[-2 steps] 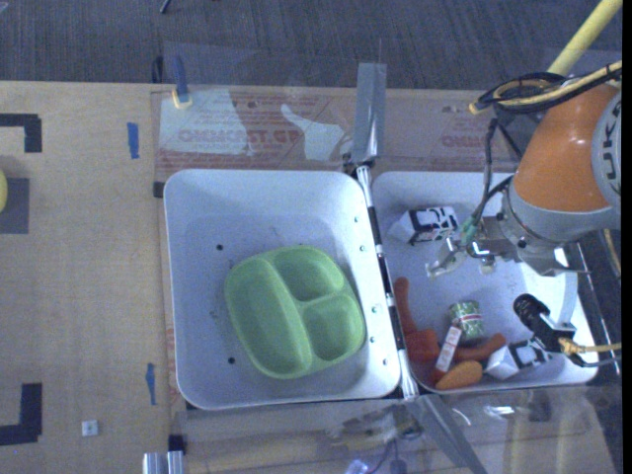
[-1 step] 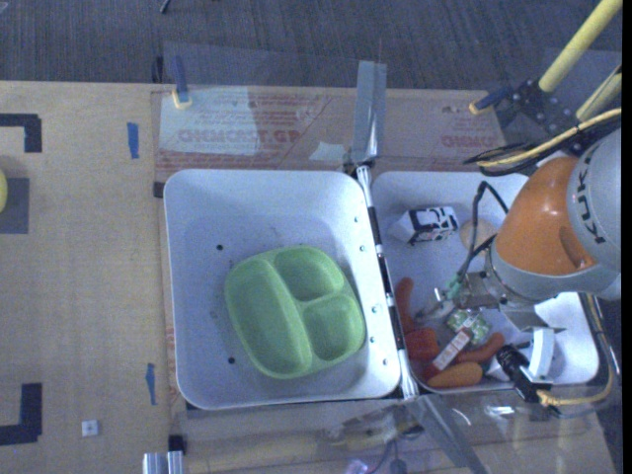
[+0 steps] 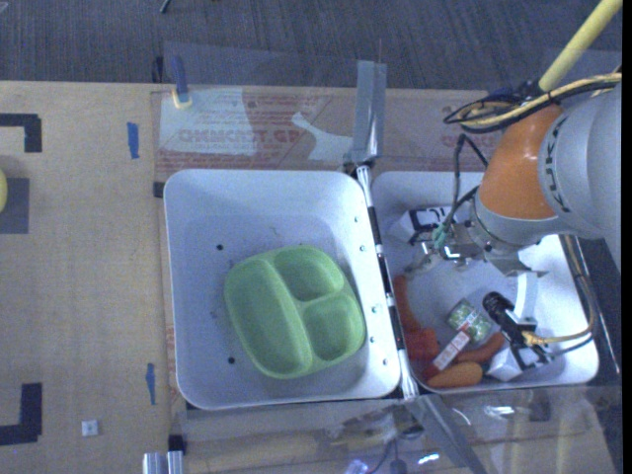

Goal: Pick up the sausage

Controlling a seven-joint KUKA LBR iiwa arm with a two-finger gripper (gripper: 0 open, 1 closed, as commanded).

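Inside left bin [image 3: 188, 265], green tray [image 3: 294, 309] (three compartments), right bin [image 3: 583, 363], sausage [image 3: 456, 374]

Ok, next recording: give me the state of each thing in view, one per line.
Green divided plate: lying flat in the left bin, compartments bare.
Right bin: holds a heap of small items at its near end.
Orange sausage-like piece: lying at the right bin's near edge, not held.
Arm: reaching over the right bin.
Claw: above the right bin; fingers unclear.
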